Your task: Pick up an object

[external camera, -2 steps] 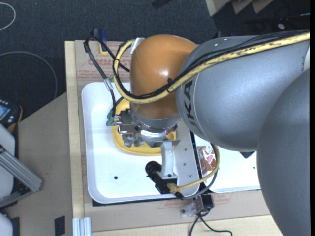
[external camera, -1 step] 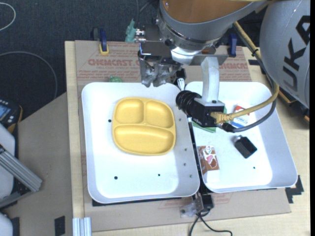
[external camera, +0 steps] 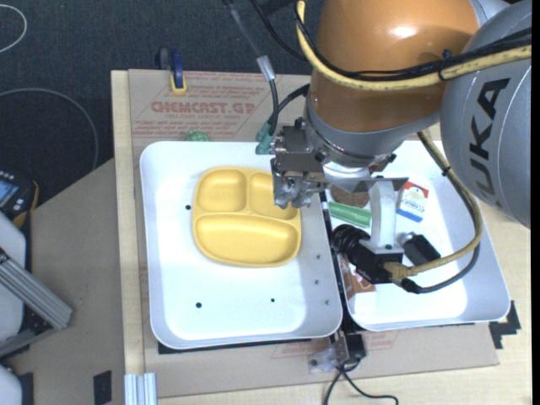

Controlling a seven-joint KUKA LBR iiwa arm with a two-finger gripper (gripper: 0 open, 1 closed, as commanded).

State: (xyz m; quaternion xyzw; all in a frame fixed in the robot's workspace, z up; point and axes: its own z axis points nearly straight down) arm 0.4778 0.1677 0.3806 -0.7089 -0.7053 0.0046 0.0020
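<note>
tool (external camera: 287,194) is seen low over the yellow tray's (external camera: 245,226) right rim, finger state cannot be told; the rim should be straddled squarely before closing.

— Setting? Lab, by the look.
— Agreed: robot arm (external camera: 472,99) trailing loose cables (external camera: 447,256), twin white bins (external camera: 169,310) on a paper-covered board (external camera: 207,104), dark carpet (external camera: 59,49), aluminium framing (external camera: 34,298).

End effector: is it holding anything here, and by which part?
Cannot be told. The end effector sits at the right rim of the yellow divided plastic plate, but any hold is hidden.
</note>
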